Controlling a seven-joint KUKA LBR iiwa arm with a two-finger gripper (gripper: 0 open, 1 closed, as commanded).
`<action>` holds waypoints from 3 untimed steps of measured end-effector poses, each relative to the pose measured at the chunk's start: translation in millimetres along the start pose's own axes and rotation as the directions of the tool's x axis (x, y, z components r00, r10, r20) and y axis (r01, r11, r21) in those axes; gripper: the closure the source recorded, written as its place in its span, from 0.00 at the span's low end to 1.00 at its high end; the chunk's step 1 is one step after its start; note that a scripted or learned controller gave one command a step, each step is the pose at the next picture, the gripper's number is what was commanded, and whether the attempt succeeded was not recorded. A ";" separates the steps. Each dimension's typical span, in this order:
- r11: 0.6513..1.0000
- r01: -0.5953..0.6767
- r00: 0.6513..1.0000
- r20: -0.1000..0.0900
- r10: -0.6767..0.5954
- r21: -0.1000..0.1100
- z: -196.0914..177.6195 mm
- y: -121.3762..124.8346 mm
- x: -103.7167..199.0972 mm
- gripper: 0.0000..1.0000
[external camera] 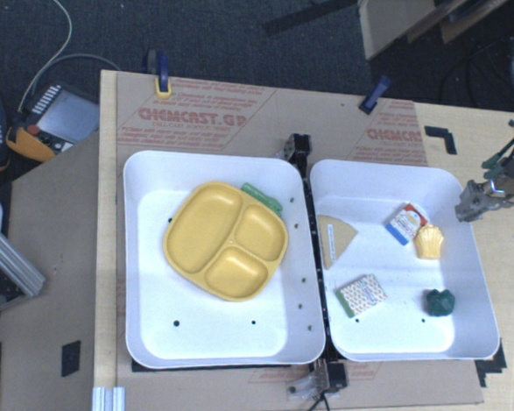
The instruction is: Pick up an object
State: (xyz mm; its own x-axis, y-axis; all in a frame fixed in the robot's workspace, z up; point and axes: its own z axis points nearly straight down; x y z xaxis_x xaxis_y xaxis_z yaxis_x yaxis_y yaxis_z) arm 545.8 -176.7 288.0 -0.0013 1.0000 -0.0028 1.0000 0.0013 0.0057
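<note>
1. End effector point(478, 200): grey metal, at the right edge of the view just outside the right bin's point(379, 345) upper right rim. Too small and blurred to tell how it is set.
2. Right bin, smooth white plastic, shallow, rounded corners. It holds a red, white and blue packet point(406, 224) touching a pale yellow rounded object point(429, 242); a dark green lumpy object point(439, 302) near the right wall; a small patterned rectangular pack point(361, 294); and a tan wedge-shaped piece point(334, 239) against the left wall.
3. Left bin point(221, 343): glossy yellow three-compartment plate point(226, 240), tilted; green strip point(262, 197) at its upper edge.
4. Counter point(245, 120): brown sheet printed "CHEMCAST" in red, partly legible.
</note>
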 end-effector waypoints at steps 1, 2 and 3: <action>1.000 0.005 1.000 -0.006 -0.005 0.008 15.1 12.9 55.8 1.00; 1.000 0.005 1.000 -0.006 -0.005 0.009 36.1 15.7 112.3 1.00; 1.000 0.005 1.000 -0.006 -0.005 0.010 50.9 23.8 169.4 1.00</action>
State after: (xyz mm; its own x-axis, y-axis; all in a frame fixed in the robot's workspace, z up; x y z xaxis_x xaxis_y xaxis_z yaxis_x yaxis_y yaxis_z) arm 569.7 -7.4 236.8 -0.0060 1.0000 0.0031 1.0000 0.0060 -0.0040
